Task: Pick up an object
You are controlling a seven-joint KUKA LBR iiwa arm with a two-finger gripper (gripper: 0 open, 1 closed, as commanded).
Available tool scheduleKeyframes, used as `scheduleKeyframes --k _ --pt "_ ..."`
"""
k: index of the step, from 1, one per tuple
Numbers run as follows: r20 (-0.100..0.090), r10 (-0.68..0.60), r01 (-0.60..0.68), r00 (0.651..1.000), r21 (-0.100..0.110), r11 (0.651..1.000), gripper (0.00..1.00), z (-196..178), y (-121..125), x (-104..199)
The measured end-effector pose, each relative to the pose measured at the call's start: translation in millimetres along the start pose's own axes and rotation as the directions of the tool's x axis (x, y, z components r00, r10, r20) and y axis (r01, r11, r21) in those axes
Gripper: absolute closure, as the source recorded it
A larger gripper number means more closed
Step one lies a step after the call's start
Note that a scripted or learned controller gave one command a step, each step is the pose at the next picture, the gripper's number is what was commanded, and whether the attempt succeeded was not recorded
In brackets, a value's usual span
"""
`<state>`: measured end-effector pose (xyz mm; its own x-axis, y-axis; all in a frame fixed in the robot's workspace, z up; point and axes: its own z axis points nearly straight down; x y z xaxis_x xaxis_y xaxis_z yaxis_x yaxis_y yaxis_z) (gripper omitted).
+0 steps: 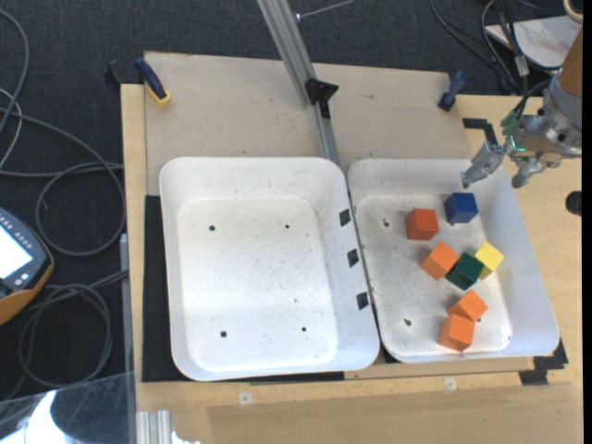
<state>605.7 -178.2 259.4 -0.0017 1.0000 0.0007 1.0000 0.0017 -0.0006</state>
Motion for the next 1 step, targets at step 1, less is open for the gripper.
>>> scheduleKeyframes --k 1 --pt "0.000 0.000 0.000 1.000 0.000 1.000 0.00 0.0 0.0 0.0"
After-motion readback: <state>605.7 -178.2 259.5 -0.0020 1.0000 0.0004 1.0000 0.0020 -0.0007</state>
